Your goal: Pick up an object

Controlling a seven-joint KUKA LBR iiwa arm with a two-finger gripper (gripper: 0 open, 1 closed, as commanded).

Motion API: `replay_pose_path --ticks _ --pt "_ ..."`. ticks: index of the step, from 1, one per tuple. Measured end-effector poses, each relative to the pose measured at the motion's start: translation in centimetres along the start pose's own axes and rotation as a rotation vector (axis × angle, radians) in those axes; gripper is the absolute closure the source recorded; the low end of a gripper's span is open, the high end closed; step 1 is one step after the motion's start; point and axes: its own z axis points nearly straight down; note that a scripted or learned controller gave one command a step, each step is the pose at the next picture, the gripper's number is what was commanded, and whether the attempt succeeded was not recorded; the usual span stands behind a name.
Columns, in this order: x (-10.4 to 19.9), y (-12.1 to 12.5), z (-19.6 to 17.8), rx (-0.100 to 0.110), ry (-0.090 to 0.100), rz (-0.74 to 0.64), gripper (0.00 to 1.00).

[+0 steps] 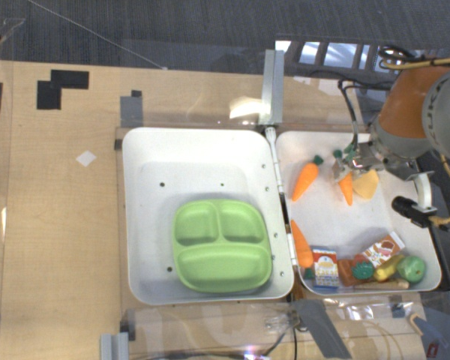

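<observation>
We see the arm (424,118) reaching in from the right, its orange band over the upper right corner of the right bin (315,142); much of it is cut off by the frame edge. The tool (350,160) hangs low over the upper middle of that bin, just above a small orange carrot (346,189) and a pale yellow piece (365,185) that lie touching each other. The tool is small and dark against cables and wrist parts, so we cannot tell how it is set, nor whether it touches the carrot beneath it. To its left lies a larger carrot (305,180), tilted, green top up, well clear of the tool. A third carrot (301,244) lies along the bin's left wall, its lower end beside a small juice carton (325,267). Along the near wall we note a crowded cluster: a red snack packet (378,250), a yellow item (388,268), a green apple (412,269) and a brown piece partly buried under them; their edges overlap and are hard to separate. The left bin (157,152) holds a green divided plate (222,244) toward its near side. The light wooden tabletop (52,223) carries black markers (60,88) at upper left.
</observation>
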Motion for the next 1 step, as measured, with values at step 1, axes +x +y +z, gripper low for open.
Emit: replay_pose_path --ticks 1 --pt "7.02 5.53 -7.95 0.024 0.005 0.036 1.0"
